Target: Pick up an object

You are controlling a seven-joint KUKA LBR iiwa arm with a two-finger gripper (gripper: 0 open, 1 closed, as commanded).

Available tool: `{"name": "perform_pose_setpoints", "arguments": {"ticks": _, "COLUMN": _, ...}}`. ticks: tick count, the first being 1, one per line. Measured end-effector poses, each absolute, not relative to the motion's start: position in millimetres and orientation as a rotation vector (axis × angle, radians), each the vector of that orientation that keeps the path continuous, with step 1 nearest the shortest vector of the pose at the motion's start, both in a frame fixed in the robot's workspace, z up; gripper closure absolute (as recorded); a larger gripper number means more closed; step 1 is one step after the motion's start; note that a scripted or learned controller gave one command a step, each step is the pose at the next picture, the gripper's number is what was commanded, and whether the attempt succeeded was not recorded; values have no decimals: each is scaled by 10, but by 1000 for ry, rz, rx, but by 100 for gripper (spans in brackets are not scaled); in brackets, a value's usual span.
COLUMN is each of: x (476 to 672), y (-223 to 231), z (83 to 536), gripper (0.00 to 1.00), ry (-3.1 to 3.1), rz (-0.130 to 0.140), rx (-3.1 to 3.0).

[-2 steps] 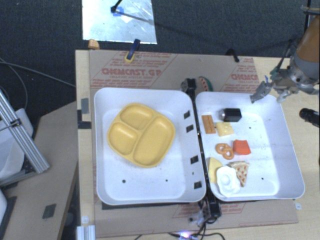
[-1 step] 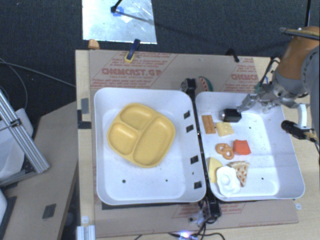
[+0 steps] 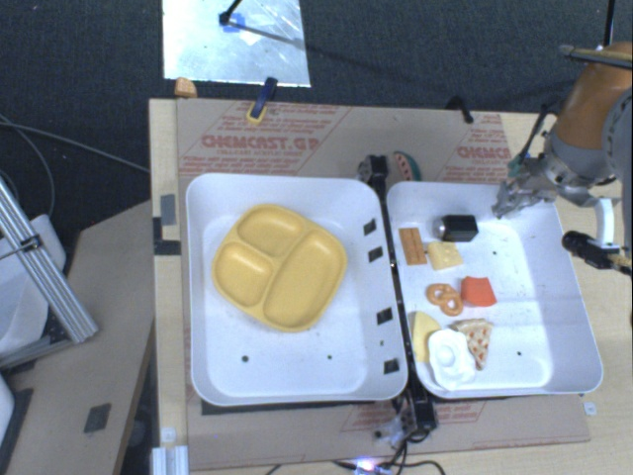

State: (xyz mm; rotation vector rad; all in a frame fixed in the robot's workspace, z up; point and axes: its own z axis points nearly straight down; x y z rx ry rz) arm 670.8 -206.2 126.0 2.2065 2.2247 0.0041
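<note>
The right bin (image 3: 554, 305) holds several toy foods: a black block (image 3: 458, 228), a tan wafer (image 3: 412, 246), a yellow cheese piece (image 3: 445, 255), a pretzel (image 3: 444, 298), an orange-red block (image 3: 479, 291), a pizza slice (image 3: 478, 340), a fried egg (image 3: 451, 357) and a yellow wedge (image 3: 422, 328). My gripper (image 3: 512, 200) hangs over the bin's far right corner, to the right of the black block and apart from it. Nothing shows in its grasp.
The left bin (image 3: 218, 364) holds a yellow divided plate (image 3: 280, 265). The grey arm with its orange band (image 3: 593, 97) comes in from the upper right. A black handle-like part (image 3: 588, 250) juts over the right bin's right rim. A cardboard sheet (image 3: 326, 137) lies under both bins.
</note>
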Motion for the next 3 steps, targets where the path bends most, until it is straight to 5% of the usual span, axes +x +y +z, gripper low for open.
{"name": "perform_pose_setpoints", "arguments": {"ticks": 1, "x": 6707, "y": -2056, "z": 1254, "gripper": 0, "ry": 2228, "rz": 4, "rx": 2205}}
{"name": "perform_pose_setpoints", "arguments": {"ticks": 2, "x": 6732, "y": -1824, "z": 1014, "gripper": 0, "ry": 2213, "rz": 10, "rx": 2208}}
{"name": "perform_pose_setpoints", "arguments": {"ticks": 3, "x": 6749, "y": -1812, "z": 1130, "gripper": 100, "ry": 2214, "rz": 18, "rx": 2203}}
